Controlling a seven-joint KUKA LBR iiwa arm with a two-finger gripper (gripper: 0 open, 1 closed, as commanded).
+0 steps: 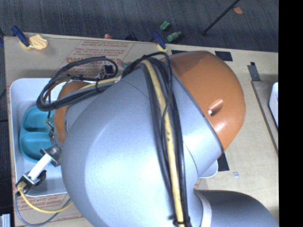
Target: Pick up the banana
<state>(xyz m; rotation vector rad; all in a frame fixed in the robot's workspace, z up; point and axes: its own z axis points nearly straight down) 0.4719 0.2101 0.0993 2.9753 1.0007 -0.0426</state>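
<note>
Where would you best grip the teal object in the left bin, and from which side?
Probably from above, across the waist between the two rounded lobes of the teal object, which lies close to the left wall of the left bin. The arm covers its right part, so this is tentative.
</note>
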